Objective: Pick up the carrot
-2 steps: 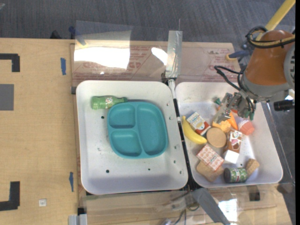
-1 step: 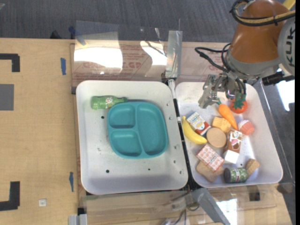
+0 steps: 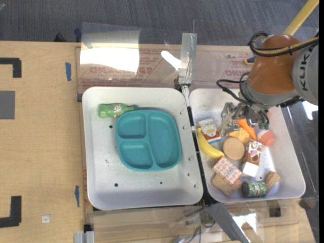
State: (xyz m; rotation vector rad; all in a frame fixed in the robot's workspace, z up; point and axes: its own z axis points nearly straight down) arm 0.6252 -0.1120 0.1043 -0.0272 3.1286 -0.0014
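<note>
The carrot [image 3: 248, 128] is a small orange piece lying in the right bin [image 3: 291, 158], among the toy food near its upper middle. My gripper [image 3: 244, 117] is down in that bin right over the carrot's upper end. It is open, with one finger [image 3: 229, 117] to the carrot's left and the other to its right. The wrist and its orange band hide the carrot's top end.
Packed around the carrot are a banana [image 3: 208, 146], a small carton [image 3: 208, 127], a round tan disc [image 3: 234, 148], a red piece [image 3: 266, 137], boxes and a green can [image 3: 254, 189]. The left bin [image 3: 96, 156] holds a teal divided plate [image 3: 148, 139] and a green bottle [image 3: 114, 110].
</note>
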